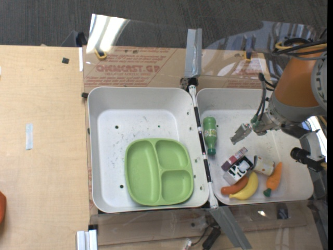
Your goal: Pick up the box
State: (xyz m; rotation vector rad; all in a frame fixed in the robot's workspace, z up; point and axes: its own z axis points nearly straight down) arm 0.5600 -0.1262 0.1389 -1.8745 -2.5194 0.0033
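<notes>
Task not accomplished. The small black-and-white printed cardboard box [238, 166] lies on the floor of the right-hand shallow white bin [229, 104], touching a yellow banana [246, 188] at its 5 o'clock. The end effector [241, 133] hangs at the box's 12 o'clock, apart, carrying nothing; finger state cannot be told. Descent, grasp and lift remain.

We observe one fixed camera, mounted above the pale wooden bench [41, 139], looking down at a slant. Both shallow white plastic bins [99, 155] sit mid-frame; the grey, orange-banded arm [296, 85] enters from the right.
</notes>
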